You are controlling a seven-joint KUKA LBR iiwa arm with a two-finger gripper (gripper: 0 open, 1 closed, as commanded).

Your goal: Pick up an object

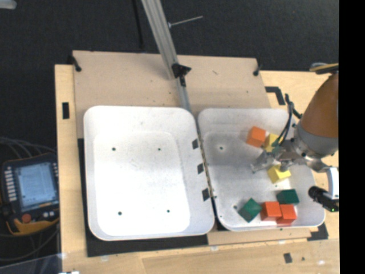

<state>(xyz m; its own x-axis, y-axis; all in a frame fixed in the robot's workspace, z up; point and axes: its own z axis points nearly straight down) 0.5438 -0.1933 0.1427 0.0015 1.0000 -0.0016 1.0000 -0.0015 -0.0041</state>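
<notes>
Left bin (142, 170): bare. Right bin (228, 153): orange block (257, 136) far side, gripper (272, 160) low just right of it, grip state can't tell. Yellow block (279, 174) right beside. Green blocks (249, 209) and orange ones crowd near edge.

A pale wooden bench (165, 79) stands on dark floor (68, 16); a handheld screen (31, 187) rests at its left.
</notes>
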